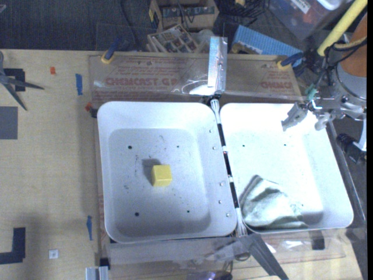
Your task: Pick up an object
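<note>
A small yellow block (162, 175) lies near the middle of the left bin (116, 121). A crumpled grey-white cloth (269, 206) rests in the near left corner of the right bin (326, 174). My gripper (305, 120) hangs over the far right corner of the right bin, well away from both objects. Its fingers (290, 119) are spread apart and open, with nothing between them.
A clear plastic sheet with red lettering (151, 77) and an upright metal strip (217, 63) stand behind the bins. Cables and boxes (175, 16) crowd the far edge of the bench. Blue tape marks (78, 83) dot the wooden bench on the left.
</note>
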{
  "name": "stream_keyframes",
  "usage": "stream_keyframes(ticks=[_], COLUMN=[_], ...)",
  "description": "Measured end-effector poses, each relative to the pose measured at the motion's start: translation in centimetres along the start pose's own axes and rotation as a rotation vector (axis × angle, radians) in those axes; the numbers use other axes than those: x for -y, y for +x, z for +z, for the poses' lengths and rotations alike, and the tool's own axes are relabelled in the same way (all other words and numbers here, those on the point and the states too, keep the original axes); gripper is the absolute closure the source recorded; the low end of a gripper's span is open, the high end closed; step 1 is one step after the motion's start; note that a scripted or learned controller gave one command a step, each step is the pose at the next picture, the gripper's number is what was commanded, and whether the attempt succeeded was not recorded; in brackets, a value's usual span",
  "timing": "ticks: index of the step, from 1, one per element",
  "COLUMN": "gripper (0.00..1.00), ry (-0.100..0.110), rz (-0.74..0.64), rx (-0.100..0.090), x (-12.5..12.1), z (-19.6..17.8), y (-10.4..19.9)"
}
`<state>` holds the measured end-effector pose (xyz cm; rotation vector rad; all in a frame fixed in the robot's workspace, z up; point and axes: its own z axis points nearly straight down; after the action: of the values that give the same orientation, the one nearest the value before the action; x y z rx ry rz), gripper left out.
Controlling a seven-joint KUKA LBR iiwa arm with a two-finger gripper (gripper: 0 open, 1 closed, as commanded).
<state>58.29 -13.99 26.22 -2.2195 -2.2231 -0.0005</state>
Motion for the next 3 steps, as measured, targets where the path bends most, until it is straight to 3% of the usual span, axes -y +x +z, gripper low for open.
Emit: stream_keyframes(ticks=[1, 2, 3], gripper=[0.0, 0.0, 0.0], ry=[0.0, 0.0, -0.006], rz=[0.0, 0.057, 0.366], rx=[0.0, 0.0, 0.0], x=[0.0, 2.3, 1.2], z=[0.0, -1.2, 17.5], y=[0.0, -2.6, -3.1])
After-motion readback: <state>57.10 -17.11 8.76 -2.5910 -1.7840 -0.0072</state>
